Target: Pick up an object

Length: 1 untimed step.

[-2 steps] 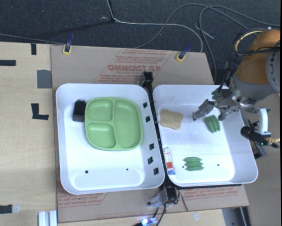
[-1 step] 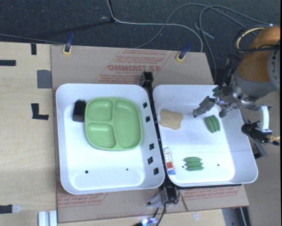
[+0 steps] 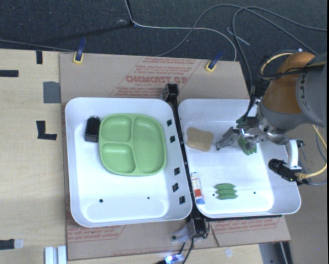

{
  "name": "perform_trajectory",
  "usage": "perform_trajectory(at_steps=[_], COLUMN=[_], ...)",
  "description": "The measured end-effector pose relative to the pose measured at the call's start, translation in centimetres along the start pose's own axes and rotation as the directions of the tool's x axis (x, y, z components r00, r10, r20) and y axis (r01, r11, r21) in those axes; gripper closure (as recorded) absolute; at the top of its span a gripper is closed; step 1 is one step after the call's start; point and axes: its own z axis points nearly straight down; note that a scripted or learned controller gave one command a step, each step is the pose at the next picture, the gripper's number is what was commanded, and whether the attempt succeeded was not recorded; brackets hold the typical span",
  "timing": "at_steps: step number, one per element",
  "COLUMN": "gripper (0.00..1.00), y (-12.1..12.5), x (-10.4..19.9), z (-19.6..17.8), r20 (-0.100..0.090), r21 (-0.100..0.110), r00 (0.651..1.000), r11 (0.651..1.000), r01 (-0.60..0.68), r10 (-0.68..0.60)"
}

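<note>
In the right bin, my gripper hangs low over the upper middle, reaching in from the right. A small green object lies right at the gripper's tip, partly hidden by it, and I cannot tell whether it is gripped. Just left of the gripper lies a tan, bread-like piece. A green pea pod rests near the bin's front. A small red and white tube lies along the bin's left wall.
The left bin holds a green divided plate and a small black block beside it. A black divider runs between the bins. Cables trail across the dark floor behind the bench.
</note>
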Motion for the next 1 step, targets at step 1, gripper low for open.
perform_trajectory(at_steps=[1], gripper=[0.00], y=[0.06], x=[0.03], z=[4.34], r20=[0.003], r21=[-0.008], r00=[1.000], r11=[1.000], r01=[0.001], r10=[-0.001])
